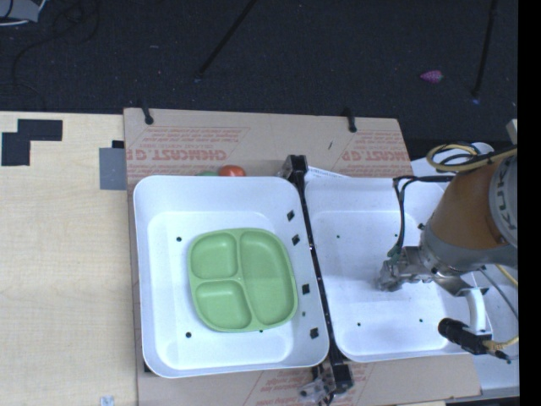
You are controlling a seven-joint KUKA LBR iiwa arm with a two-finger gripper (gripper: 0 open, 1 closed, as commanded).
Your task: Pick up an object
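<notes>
Plate (243, 279): green, lying in the left bin (161, 205) — not lifted.
Claw (394, 276): low in the right bin (355, 201), well apart from it — grip too blurred; cannot tell.
Left: the whole pick, seemingly.

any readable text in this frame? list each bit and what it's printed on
"CHEMCAST G P" or close, red, upside down and blurred: cardboard sheet behind the left bin.
A second red print, top right of the cardboard near: too blurred to read.
Dark letters on the arm, cut off at the edge: unreadable.
Green divided plate: no text.
</notes>
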